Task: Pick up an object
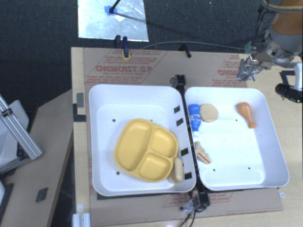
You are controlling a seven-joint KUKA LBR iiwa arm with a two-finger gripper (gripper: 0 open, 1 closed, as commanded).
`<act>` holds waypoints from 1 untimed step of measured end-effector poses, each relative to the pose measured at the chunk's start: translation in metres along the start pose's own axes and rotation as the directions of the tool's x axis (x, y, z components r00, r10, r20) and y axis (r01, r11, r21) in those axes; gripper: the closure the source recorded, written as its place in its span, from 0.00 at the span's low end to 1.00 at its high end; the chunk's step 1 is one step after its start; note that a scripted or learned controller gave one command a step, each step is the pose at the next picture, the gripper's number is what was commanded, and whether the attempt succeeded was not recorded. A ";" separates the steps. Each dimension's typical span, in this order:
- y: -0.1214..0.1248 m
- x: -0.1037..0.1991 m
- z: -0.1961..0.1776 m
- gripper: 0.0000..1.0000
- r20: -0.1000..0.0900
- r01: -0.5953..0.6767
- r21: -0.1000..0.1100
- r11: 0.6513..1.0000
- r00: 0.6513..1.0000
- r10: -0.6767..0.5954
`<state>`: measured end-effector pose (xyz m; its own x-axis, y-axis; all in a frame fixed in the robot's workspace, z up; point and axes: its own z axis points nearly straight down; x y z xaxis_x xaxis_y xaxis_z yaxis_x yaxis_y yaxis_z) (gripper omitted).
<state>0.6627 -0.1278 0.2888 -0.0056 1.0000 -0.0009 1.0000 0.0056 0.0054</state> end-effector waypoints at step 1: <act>-0.012 0.051 0.022 1.00 -0.003 0.003 0.006 1.000 1.000 -0.003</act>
<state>0.6506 -0.0773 0.2663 -0.0088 1.0000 0.0019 1.0000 0.0088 -0.0001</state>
